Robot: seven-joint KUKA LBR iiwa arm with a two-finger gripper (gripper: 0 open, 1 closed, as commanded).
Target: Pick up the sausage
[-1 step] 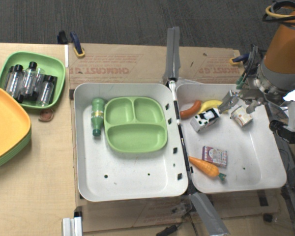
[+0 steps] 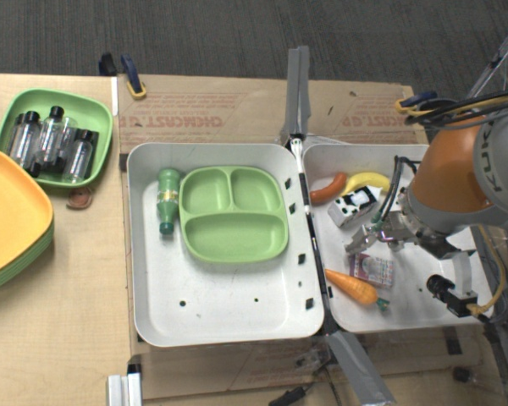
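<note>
Sausage (image 2: 328,188) lies in the right bin (image 2: 406,311), up at its far-left corner, just beside the divider between the bins. Long axis runs diagonal, low-left end to high-right end, right end touching or nearly touching the banana (image 2: 368,178). Nothing on top of it, upper side exposed.

Gripper (image 2: 374,233) sits lower and to the right of the sausage, near mid-bin, so target is up-left of it. Whether it's open or clamped is unclear, too cluttered there, and nothing visibly held.

Between gripper and sausage: a black-and-white toy (image 2: 353,205), right on the line of approach, likely to get bumped. Below the gripper a clear packet (image 2: 371,269) and a carrot (image 2: 350,284), both away from the sausage. Banana crowding the right end is the main risk, a grasp across the sausage's middle looks safer.

Left bin (image 2: 152,311) holds a green divided plate (image 2: 234,214) and a green bottle (image 2: 168,200), well apart, irrelevant
</note>
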